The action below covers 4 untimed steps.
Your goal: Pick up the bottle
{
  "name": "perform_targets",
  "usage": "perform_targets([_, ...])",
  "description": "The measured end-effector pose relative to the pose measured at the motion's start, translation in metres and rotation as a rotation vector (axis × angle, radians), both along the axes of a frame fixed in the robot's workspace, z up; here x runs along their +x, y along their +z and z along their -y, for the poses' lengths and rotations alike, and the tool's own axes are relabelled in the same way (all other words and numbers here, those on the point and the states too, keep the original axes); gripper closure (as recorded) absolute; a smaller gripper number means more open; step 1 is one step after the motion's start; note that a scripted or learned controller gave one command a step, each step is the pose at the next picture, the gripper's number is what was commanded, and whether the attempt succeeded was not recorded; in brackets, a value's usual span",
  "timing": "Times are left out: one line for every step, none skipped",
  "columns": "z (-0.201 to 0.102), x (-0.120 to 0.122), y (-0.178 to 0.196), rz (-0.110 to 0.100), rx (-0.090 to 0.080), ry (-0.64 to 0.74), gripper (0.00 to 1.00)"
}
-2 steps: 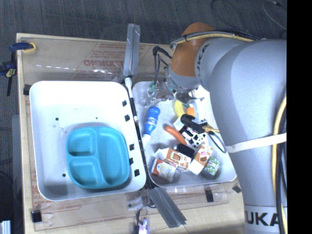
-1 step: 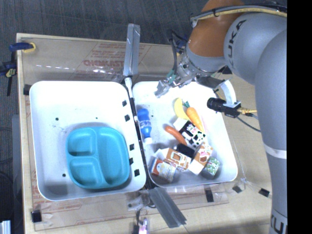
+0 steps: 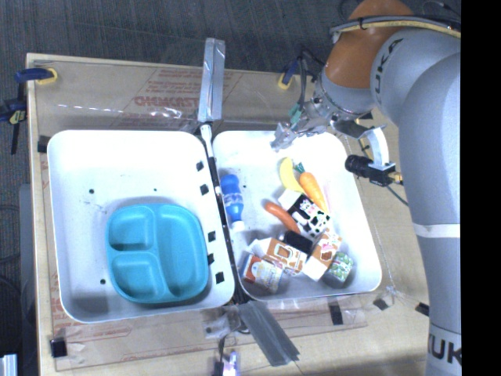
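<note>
the bottle (image 3: 231, 200), clear w/ a blue cap, lies along the left wall of the right bin (image 3: 368, 233), near frame center, cap end pointing to the top of the frame. just right of it is an orange-red sausage-like piece (image 3: 279, 213), then a banana (image 3: 290, 174) and carrot (image 3: 311, 188) touching each other, a black-and-white spotted carton (image 3: 308, 215), and more small cartons (image 3: 274, 261) piled toward the bin's lower edge. the left bin (image 3: 78, 178) holds a blue divided tray (image 3: 156, 251) in its lower half. the gripper (image 3: 283, 136) hangs over the right bin's upper rim, well apart from the bottle; nothing sits between its fingers, open or closed i can't tell. arm (image 3: 415, 92) fills the right side.
</note>
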State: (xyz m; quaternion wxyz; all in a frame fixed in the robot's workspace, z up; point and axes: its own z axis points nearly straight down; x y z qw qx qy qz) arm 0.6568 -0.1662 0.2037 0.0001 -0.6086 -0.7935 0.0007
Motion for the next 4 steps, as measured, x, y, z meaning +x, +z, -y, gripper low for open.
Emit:
perform_targets([0.044,0.0,0.054,-0.003,0.0,-0.728,1.0])
perform_targets([0.026,-0.003,0.063,-0.003,0.002,-0.182,1.0])
perform_targets([0.044,-0.019,0.185,0.002,-0.001,0.146,1.0])
perform_targets([0.044,-0.047,0.24,0.001,0.0,-0.335,1.0])
